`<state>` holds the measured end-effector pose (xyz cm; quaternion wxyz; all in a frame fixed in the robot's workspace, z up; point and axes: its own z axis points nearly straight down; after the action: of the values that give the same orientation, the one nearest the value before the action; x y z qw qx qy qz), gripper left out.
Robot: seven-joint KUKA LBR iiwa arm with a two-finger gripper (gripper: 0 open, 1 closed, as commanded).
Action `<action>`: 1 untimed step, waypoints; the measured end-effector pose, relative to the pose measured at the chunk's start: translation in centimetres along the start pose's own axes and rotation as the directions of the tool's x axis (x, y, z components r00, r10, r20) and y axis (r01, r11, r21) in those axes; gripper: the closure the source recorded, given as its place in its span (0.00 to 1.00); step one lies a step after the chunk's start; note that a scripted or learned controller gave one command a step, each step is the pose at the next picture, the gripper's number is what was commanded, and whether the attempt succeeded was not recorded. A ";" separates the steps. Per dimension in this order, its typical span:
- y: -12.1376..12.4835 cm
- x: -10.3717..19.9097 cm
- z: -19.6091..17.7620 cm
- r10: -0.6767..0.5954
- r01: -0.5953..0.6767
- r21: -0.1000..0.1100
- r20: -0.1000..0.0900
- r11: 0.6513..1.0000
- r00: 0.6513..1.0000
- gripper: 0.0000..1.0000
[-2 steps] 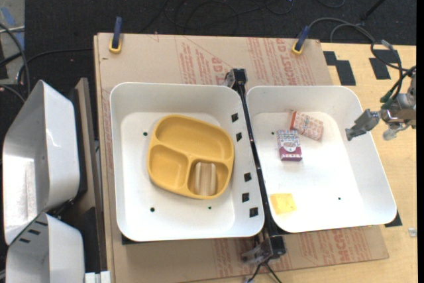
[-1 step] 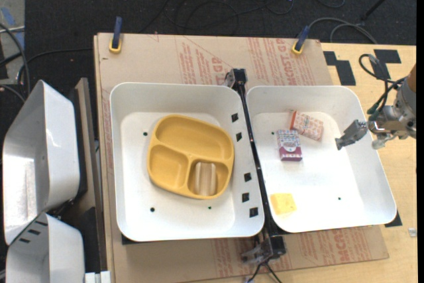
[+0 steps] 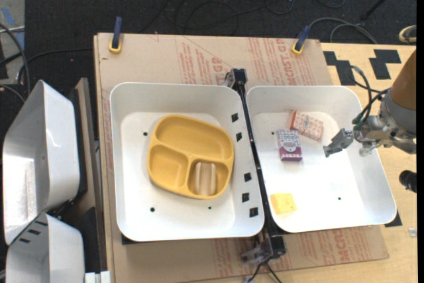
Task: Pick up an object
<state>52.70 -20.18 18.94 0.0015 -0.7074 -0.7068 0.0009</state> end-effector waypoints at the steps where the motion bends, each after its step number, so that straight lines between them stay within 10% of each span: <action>1: -0.3 -0.1 6.4 0.001 -0.001 0.001 -0.001 1.000 1.000 0.00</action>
<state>52.37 -20.28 12.57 0.0022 -0.7079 -0.7063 0.0011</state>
